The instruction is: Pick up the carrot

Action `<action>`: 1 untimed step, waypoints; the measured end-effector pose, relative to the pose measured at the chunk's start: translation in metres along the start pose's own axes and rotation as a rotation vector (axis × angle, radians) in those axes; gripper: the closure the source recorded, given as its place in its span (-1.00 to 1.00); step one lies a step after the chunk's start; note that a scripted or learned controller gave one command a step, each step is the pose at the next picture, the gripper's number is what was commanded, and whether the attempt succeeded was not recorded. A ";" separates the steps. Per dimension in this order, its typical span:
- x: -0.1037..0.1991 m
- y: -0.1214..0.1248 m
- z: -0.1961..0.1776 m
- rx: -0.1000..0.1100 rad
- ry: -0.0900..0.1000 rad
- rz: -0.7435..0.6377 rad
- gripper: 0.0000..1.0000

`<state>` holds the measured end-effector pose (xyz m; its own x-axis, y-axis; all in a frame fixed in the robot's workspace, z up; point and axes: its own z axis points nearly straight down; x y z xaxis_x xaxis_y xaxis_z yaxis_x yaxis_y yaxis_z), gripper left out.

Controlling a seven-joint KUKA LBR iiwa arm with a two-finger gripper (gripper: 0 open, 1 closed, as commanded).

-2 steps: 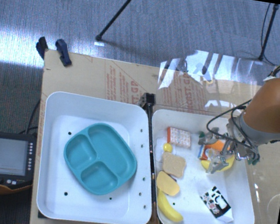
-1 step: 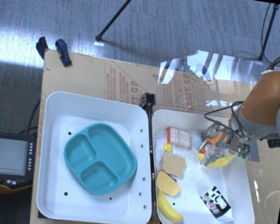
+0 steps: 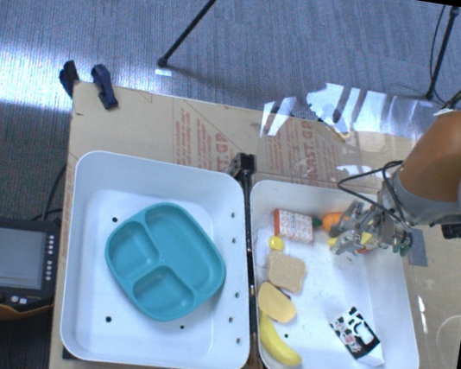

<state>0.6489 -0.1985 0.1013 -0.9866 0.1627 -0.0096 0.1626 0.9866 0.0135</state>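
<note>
- The arm (image 3: 444,162), grey with an orange band, reaches in from the right over the right bin (image 3: 406,309).
- Its jaws (image 3: 355,237) hang over the upper part of the right bin; they are blurred and tangled with cables, so I cannot tell whether they are spread or pressed together.
- The carrot (image 3: 330,221), a small orange piece with a touch of green at its left end, lies in the right bin near its upper wall, just left of the jaws and close against them; whether it is touched cannot be told.
- Left of the carrot lies a small box (image 3: 293,226) with a red edge and a speckled white face.
- Below that box sits a small yellow piece (image 3: 277,243), and just beside it a slice of bread (image 3: 286,273).
- Further below the carrot, a pale yellow wedge (image 3: 275,302) lies just under the bread, and a banana (image 3: 280,343) lies near the lower wall of the right bin.
- Well apart from the carrot, toward the lower right corner of the right bin, lies a black-and-white packet (image 3: 356,333).
- The left bin (image 3: 96,201) holds a teal divided plate (image 3: 165,261), well to the left of the carrot.
- Both bins rest side by side on the desk (image 3: 187,128), which is covered with printed cardboard.
- A handheld control pad (image 3: 9,265) sits off the desk, far left of the carrot.
</note>
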 end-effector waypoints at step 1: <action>0.090 0.018 0.011 0.011 0.008 -0.170 1.00</action>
<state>0.5630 -0.1659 0.0893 -1.0000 -0.0067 -0.0027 -0.0067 1.0000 0.0018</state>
